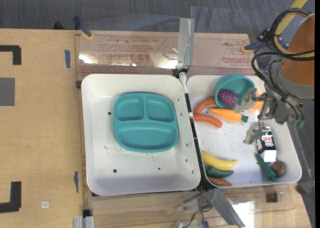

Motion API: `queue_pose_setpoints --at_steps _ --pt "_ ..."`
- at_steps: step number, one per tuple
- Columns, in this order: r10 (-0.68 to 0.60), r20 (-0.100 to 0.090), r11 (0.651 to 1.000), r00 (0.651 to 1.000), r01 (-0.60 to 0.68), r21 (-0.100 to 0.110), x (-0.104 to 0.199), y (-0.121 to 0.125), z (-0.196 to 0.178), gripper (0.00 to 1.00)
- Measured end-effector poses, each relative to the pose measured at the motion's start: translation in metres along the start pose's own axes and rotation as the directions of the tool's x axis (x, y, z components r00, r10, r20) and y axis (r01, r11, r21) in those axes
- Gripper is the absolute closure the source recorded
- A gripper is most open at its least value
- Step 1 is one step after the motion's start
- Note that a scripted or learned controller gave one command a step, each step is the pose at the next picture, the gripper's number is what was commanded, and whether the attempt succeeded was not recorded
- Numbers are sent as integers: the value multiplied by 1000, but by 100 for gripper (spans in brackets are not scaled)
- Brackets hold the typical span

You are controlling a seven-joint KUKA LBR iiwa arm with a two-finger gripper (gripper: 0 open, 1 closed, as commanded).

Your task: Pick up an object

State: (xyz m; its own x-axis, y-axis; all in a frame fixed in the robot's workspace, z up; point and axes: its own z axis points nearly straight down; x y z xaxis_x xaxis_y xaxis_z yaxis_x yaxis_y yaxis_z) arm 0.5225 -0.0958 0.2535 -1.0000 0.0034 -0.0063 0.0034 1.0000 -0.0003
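Observation:
My gripper (256, 133) hangs over the right side of the right bin (235, 139), open, with nothing between its fingers. Just left of it lies an orange carrot (227, 114) with a green tip. A teal bowl (234, 89) with purple grapes (227, 97) in it lies tipped at the back of the bin. A red sausage (208, 119) and a curved orange piece (202, 106) lie by the divider. Near the front lie a yellow banana (220, 161), a dark green pepper (219, 171) and a brown piece with a green stalk (276, 168).
The left bin (95, 137) holds a teal divided plate (146, 122). A metal divider (189, 117) runs between the bins. A clear plastic wall (150, 54) stands behind both. The arm's orange band (300, 42) rises at the right edge.

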Motion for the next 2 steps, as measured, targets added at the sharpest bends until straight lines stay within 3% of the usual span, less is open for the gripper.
queue_pose_setpoints --at_steps 1,2 --pt "177 -6 984 984 -177 0 -63 5 83 0" --pt "281 8 960 960 -281 -1 -106 -8 164 0"
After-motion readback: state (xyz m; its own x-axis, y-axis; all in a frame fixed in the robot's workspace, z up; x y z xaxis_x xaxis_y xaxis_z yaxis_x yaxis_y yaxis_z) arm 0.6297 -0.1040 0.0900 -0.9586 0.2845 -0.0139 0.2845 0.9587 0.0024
